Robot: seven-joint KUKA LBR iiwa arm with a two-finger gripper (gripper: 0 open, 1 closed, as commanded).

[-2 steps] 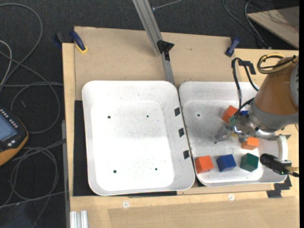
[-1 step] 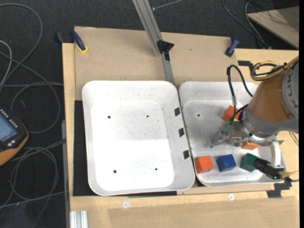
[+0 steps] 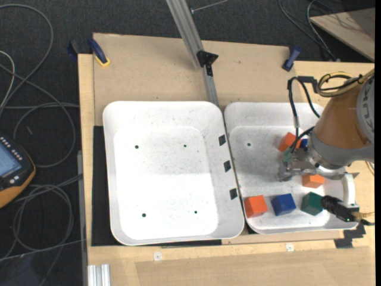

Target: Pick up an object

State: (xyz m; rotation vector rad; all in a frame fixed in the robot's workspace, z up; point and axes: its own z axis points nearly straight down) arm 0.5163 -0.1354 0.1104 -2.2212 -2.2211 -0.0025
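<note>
The right bin [image 3: 262,133] holds several small blocks. An orange cube [image 3: 256,205], a blue cube [image 3: 283,204] and a green block [image 3: 311,204] lie in a row along its near edge. Another orange block [image 3: 289,140] sits further back, and an orange piece [image 3: 313,180] lies just under the wrist. My gripper [image 3: 288,170] hangs low over the bin floor between these two orange pieces, above the blue cube. Its fingers point down and I see nothing between them.
The left bin [image 3: 119,159] sits beside the right one, with small black clips on the shared wall [image 3: 226,165]. A slanted metal pole [image 3: 190,34] rises from the back of the bench. Cables trail from the arm at the right.
</note>
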